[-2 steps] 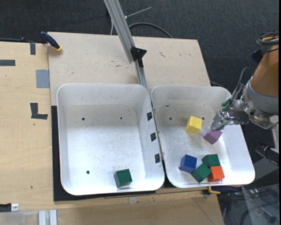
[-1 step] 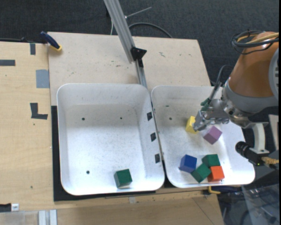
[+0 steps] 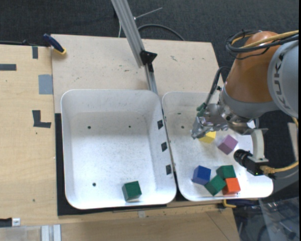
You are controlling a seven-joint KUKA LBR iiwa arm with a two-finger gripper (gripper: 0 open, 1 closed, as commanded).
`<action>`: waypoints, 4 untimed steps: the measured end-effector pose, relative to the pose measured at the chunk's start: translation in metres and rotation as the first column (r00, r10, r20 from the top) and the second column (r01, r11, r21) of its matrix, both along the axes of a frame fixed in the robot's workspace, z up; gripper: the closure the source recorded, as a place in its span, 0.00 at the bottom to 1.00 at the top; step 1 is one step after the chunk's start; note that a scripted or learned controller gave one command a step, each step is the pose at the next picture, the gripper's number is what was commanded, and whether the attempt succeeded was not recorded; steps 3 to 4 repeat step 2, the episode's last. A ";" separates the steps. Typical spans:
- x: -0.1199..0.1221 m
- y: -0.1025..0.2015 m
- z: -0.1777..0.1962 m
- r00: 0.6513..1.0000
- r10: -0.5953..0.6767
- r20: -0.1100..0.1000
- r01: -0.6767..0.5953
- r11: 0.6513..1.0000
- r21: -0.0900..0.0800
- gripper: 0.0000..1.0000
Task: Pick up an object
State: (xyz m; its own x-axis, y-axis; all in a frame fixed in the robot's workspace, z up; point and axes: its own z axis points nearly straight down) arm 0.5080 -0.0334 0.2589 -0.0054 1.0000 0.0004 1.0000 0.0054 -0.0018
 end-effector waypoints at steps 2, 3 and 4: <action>0.013 0.093 -0.023 1.000 0.001 -0.001 -0.001 1.000 0.000 1.00; 0.013 0.093 -0.023 1.000 0.001 -0.001 -0.001 1.000 0.000 1.00; 0.013 0.093 -0.023 1.000 0.001 -0.001 -0.001 1.000 0.000 1.00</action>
